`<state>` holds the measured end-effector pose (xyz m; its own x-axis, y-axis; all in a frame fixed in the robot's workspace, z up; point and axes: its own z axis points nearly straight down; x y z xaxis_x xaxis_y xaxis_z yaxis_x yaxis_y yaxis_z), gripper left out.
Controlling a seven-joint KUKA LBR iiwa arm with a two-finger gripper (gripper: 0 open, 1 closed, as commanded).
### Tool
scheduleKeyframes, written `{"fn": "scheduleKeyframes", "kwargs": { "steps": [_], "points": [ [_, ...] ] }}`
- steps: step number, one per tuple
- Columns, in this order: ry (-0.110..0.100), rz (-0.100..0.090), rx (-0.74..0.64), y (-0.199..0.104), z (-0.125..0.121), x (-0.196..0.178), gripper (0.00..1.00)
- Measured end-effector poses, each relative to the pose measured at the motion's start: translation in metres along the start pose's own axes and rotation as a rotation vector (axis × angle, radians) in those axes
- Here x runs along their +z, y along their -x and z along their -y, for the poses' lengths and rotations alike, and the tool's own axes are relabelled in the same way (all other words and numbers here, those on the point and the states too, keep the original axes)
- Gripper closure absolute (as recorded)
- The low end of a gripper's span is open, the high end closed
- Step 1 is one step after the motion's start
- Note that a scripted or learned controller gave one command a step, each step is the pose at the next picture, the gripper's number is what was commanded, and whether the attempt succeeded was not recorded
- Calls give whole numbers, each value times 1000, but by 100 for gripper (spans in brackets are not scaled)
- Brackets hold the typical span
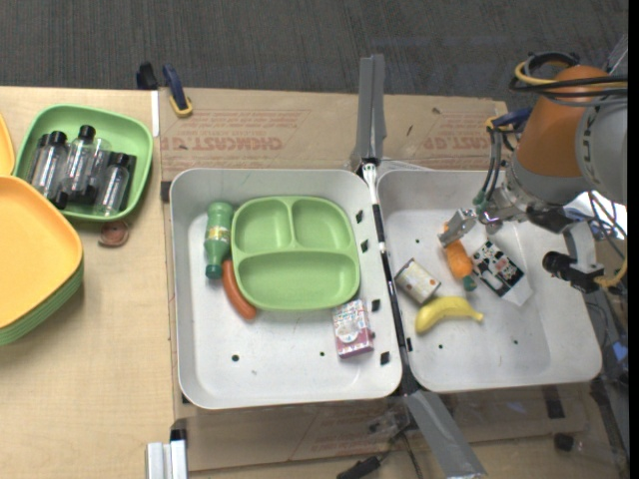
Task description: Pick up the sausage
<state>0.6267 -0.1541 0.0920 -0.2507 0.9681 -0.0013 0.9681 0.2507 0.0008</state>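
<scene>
The sausage (240,291), a reddish-orange stick, lies slantwise in the left bin (290,377). It rests against the lower left edge of the green divided plate (296,251), just below a green bottle (217,238). My gripper (473,236) hangs over the right bin (519,352), far to the right of the sausage. It is low, close above a small orange object (457,259) and a black and white item (496,267). The sausage is nowhere near the gripper.
A pink packet (351,328) lies in the left bin below the plate. The right bin holds a banana (447,312) and a small box (417,281). Left of the bins are a green tray of bottles (85,163) and stacked orange plates (35,257).
</scene>
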Motion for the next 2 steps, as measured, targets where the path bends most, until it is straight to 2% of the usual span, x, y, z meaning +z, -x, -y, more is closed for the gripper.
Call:
{"fn": "scheduleKeyframes", "kwargs": {
  "steps": [1, 2],
  "points": [
    [2, 1, 3, 1, 0, -10, 100],
    [-2, -1, 85, -76, 5, -99, 100]
  ]
}}
